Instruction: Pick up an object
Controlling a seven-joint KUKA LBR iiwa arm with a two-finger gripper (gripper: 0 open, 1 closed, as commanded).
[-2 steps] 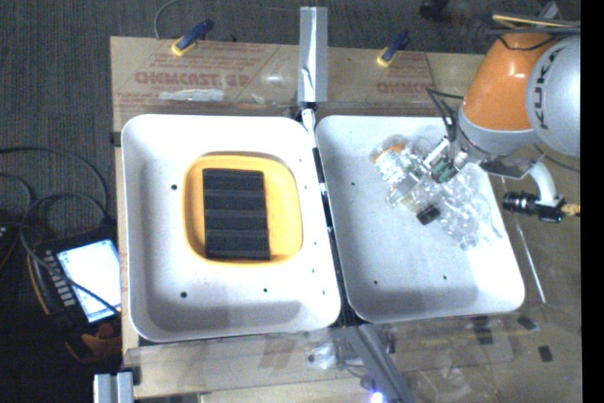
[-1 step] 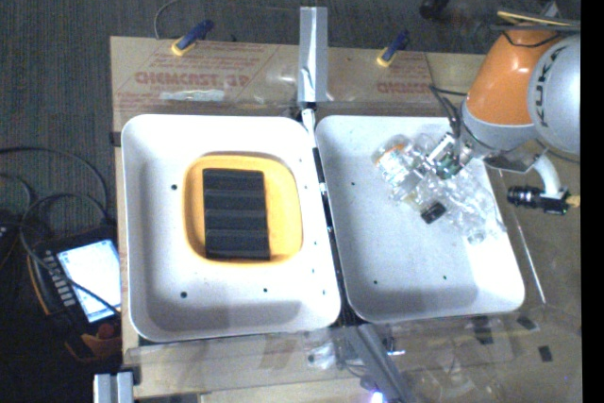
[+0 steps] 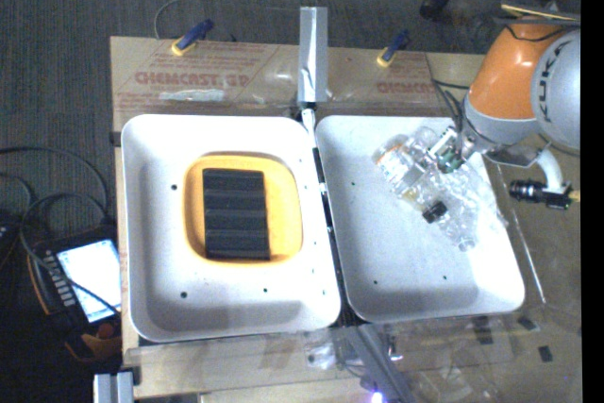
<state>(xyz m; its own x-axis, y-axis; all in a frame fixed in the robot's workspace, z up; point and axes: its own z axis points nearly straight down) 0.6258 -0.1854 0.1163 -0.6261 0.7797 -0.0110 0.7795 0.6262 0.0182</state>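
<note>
Two shallow white bins sit side by side on the table [image 3: 189,75], a brown sheet surface with faint red lettering under clear film.

Left bin [image 3: 151,297]: smooth, matte white plastic with rounded corners and small dark holes in the floor. Near its centre lies a yellow tray-like object [image 3: 193,203], a rounded rectangle with a raised glossy rim. Inside it is a black ribbed insert [image 3: 236,214], divided by crosswise grooves into about four bands. The object's long axis runs from the far rim toward the near rim, tilted only slightly; it lies flat, open face up, apart from all four walls.

Right bin [image 3: 377,278]: same white plastic. In its far right part the arm [image 3: 514,90], grey with an orange band, reaches in over the rim. The gripper [image 3: 442,179] appears as a clear, glassy assembly with small dark and green parts, low over the bin floor. Its transparency against the white makes its outline hard to read; whether it is released or clenched, I cannot tell. No object is seen within it.

Two blue-and-yellow clamps [image 3: 192,37] hold the far table edge. A metal upright [image 3: 312,52] stands between the bins at the far side.
</note>
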